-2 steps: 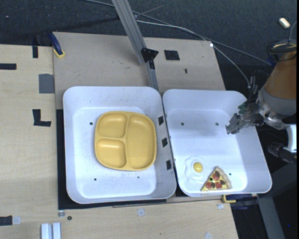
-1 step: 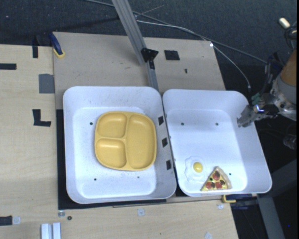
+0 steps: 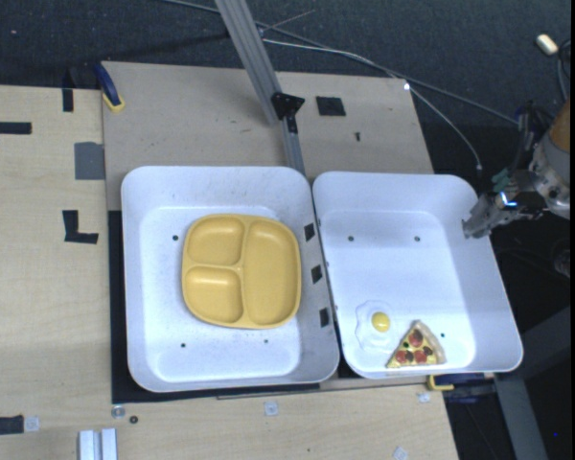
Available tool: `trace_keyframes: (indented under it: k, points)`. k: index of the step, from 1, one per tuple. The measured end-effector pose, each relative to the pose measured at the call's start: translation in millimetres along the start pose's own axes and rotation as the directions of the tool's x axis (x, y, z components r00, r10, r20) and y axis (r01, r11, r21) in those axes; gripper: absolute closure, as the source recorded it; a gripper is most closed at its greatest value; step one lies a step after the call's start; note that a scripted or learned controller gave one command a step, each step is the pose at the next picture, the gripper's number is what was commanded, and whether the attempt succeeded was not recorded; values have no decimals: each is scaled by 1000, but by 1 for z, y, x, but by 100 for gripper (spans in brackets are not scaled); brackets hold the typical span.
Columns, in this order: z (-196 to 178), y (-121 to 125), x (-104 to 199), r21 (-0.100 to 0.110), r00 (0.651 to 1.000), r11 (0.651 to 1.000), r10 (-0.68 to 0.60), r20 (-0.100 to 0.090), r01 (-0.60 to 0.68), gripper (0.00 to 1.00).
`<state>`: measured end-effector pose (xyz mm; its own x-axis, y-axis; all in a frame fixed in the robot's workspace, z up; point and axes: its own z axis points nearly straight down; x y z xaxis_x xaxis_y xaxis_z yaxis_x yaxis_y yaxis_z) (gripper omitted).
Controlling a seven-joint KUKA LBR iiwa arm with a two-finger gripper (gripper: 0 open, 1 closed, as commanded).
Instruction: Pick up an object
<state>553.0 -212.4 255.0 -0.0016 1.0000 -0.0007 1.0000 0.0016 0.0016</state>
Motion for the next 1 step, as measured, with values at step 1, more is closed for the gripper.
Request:
trace_keyframes:
  k: [1]
  points:
    - [-4, 13, 57, 1, 1000, 1000, -5, -2, 5, 100]
